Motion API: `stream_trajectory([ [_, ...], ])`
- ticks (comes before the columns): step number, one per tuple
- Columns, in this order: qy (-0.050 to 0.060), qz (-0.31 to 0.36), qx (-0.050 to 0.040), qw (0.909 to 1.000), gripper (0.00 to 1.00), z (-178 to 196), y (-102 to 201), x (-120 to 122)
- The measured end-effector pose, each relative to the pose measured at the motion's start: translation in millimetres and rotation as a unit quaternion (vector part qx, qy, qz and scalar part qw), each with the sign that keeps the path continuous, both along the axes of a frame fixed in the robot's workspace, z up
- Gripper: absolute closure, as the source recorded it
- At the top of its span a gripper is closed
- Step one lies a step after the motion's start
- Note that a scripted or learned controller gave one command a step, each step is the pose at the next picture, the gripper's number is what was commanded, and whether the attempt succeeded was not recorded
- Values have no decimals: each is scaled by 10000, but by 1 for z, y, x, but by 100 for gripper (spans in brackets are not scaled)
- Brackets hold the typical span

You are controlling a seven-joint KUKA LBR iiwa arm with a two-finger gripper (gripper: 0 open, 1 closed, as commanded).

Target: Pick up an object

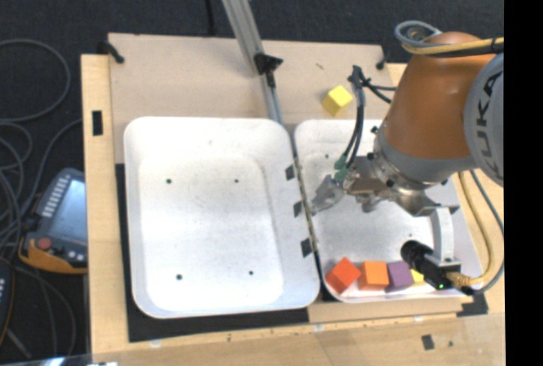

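Whether the jaws are apart or together, nobody can tell; the gripper (pixel 327 193) is hanging over the right bin (pixel 356 228). Nearest, blocks are sitting in a row along the bin's front edge: red block (pixel 344 274), orange block (pixel 374 273), purple block (pixel 399 274). Farther back, a yellow block (pixel 337 99) is lying on the bench (pixel 187 76). "KU" is showing on the arm (pixel 441 114).

arm (pixel 441 114) enters from frame right, gripper (pixel 327 193) over right bin (pixel 318 139) nr its left wall. orange block (pixel 344 274), lighter orange block (pixel 374 273), purple block (pixel 399 275) at bin's bottom edge. yellow cube (pixel 337 99) on bench, upper center-right.
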State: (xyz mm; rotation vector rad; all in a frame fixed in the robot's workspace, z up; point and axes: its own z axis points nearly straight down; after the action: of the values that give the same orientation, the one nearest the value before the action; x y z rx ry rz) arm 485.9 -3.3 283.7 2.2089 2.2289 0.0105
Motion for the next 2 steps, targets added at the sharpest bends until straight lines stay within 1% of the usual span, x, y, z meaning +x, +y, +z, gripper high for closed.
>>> stream_trajectory([
  [1, 69, 0, -6, 10000, 0, -79, 82, 0],
  [2, 31, -51, -7, 10000, 100, -65, 77, 3],
])
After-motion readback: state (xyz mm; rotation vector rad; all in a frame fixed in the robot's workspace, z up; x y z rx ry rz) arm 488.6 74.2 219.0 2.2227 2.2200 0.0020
